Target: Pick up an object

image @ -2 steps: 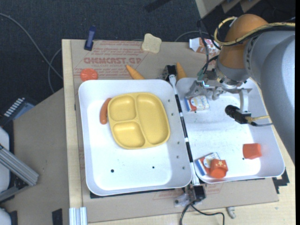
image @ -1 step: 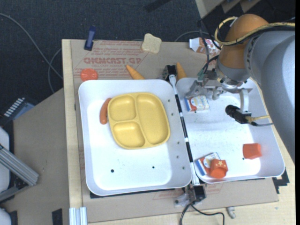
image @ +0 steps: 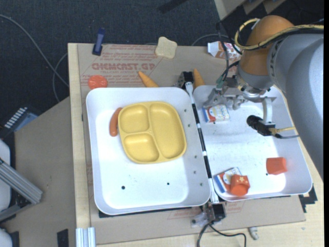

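You have the arm (image: 288, 40) reaching in from the right, and its gripper (image: 226, 98) sits low over the far end of the right bin (image: 247, 138), right above a small white packet (image: 218, 113) with red and blue print. From this angle you cannot tell whether the hand is released or clenched, nor whether it touches the packet; the metal parts blur together there. In the same bin you see an orange block (image: 276, 165) near the right wall, and at the near left corner an orange cup (image: 238, 184) lying against a second printed packet (image: 224, 179). In the left bin (image: 103, 153) a yellow divided tray (image: 152, 131) lies flat, with a sausage (image: 113, 122) just beside its left edge. Beyond the bins, on the bench (image: 123, 63), you find a piece of bread (image: 166, 47), a carrot (image: 148, 80), an orange disc (image: 96, 81) and a blue clip (image: 98, 41).
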{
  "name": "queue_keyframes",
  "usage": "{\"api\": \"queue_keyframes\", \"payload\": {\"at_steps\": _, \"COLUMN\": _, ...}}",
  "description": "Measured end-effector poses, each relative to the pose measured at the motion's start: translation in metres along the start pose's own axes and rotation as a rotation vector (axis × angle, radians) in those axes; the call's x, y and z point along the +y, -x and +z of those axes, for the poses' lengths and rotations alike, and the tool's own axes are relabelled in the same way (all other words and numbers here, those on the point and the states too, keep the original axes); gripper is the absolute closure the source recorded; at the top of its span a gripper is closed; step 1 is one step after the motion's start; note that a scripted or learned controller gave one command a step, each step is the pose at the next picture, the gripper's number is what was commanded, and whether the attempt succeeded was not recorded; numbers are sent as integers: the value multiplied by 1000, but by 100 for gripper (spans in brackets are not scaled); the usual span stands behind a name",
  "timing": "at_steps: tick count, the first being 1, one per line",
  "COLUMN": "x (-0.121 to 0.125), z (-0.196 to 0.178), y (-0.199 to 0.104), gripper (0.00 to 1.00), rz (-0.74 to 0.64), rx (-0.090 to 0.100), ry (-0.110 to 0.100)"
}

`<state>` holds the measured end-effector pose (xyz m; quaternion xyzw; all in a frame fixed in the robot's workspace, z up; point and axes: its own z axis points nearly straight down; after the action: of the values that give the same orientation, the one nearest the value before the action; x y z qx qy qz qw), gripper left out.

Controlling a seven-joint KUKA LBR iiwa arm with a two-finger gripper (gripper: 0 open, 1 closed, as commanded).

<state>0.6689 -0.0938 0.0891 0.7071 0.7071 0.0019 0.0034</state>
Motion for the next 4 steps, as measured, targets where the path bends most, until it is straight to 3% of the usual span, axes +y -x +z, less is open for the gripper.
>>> {"api": "queue_keyframes", "payload": {"at_steps": 2, "x": -6, "z": -1, "y": -1, "gripper": 0, "rz": 1, "rx": 0, "ry": 3}}
{"api": "queue_keyframes", "payload": {"at_steps": 3, "x": -5, "z": -12, "y": -2, "gripper": 100, "rz": 0, "rx": -1, "ry": 6}}
{"api": "queue_keyframes", "payload": {"at_steps": 4, "x": -5, "z": -11, "y": -2, "gripper": 0, "rz": 1, "rx": 0, "ry": 6}}
